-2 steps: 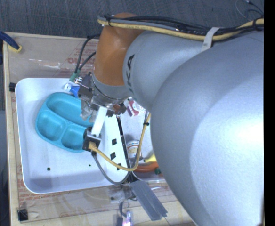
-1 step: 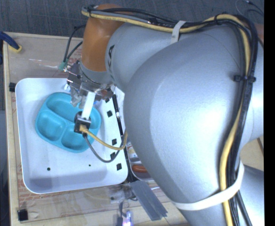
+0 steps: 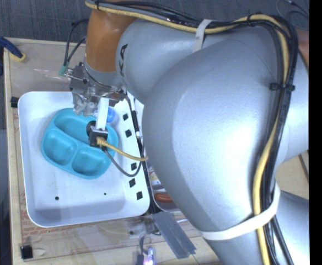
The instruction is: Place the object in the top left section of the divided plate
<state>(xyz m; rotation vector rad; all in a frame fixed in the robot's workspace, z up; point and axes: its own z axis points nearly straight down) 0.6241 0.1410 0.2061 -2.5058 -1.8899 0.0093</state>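
Observation:
A light-blue divided plate [image 3: 67, 143] lies in the left white bin [image 3: 31, 170], tilted toward the upper left of that bin. My gripper [image 3: 88, 108] hangs over the plate's upper right part, close to its surface, and covers that section. A small blue and white round object [image 3: 112, 115] peeks out just right of the gripper, at the plate's upper right rim. Whether it is held I cannot tell. The grey arm with its orange band [image 3: 103, 43] hides what lies under the wrist.
The arm's big grey body [image 3: 221, 126] covers nearly all of the right bin; a sliver [image 3: 162, 199] with a brownish item shows below it. A yellow cable [image 3: 125, 155] loops over the plate's right edge. Blue clamps [image 3: 10, 46] sit on the bench's far left corner.

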